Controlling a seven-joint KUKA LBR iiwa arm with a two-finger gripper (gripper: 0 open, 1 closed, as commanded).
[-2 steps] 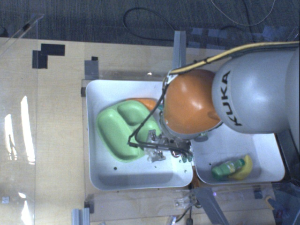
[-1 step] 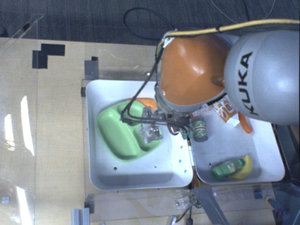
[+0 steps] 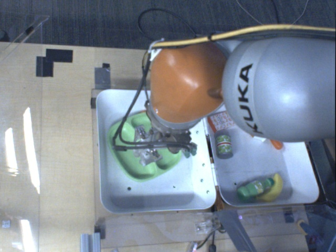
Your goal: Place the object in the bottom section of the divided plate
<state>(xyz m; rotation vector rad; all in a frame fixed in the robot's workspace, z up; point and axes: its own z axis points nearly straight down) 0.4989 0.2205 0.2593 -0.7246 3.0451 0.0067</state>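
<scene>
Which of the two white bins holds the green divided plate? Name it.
The left bin. The green divided plate lies in it, under the gripper. The right bin holds a green can and a banana.

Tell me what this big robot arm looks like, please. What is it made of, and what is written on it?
The arm is a rounded, glossy silver-grey shell with KUKA in black letters. An orange band sits above the wrist. Below it hangs a dark metal gripper. A black cable loops down to it, and a yellow cable runs along the top.
</scene>
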